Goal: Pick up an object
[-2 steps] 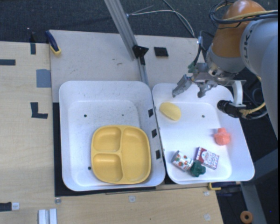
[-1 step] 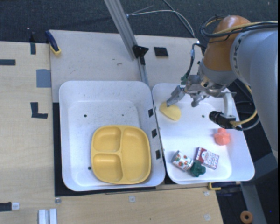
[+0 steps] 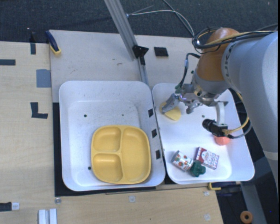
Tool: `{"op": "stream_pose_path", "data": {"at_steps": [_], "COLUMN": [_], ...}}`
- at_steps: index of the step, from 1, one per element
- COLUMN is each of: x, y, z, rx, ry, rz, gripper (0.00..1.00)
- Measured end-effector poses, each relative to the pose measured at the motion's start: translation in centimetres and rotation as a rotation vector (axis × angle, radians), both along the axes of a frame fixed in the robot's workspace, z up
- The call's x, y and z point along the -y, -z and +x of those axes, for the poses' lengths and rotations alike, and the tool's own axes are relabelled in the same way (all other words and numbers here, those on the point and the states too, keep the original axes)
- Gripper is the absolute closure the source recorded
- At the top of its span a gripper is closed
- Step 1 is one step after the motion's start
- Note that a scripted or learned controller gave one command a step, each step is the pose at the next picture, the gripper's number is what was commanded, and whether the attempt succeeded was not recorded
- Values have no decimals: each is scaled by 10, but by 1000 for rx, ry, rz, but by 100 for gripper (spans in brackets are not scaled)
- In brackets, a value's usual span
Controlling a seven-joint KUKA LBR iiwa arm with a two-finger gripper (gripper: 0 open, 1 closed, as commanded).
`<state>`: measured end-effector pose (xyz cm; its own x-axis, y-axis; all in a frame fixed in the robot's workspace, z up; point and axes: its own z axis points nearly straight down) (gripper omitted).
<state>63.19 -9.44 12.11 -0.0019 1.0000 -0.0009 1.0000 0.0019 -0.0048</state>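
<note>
From my remote station, the pale yellow piece (image 3: 173,114) lies on the floor of the right bin (image 3: 238,169), just beside and below the gripper (image 3: 179,102), whose fingers look spread around nothing; I judge the pick not yet made. Further out sit a small carton (image 3: 207,157), a printed can (image 3: 182,161) and a pink piece (image 3: 221,140); beyond the gripper, the left bin (image 3: 74,106) holds a yellow divided plate (image 3: 121,154).

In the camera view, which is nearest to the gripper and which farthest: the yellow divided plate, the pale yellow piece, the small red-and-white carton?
From the gripper:
1. Pale yellow piece, right bin, just below the gripper.
2. Small red-and-white carton, right bin, near its front.
3. Yellow divided plate, left bin.
</note>
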Motion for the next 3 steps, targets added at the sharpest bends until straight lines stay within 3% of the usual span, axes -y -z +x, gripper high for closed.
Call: {"op": "stream_pose_path", "data": {"at_steps": [1,2,3], "x": [-1,0,5], "y": [37,25,-29], "z": [0,1,-7], "rx": [5,6,4], "ry": [-1,-1,1], "rz": [-1,-2,1], "gripper": [0,100,100]}}
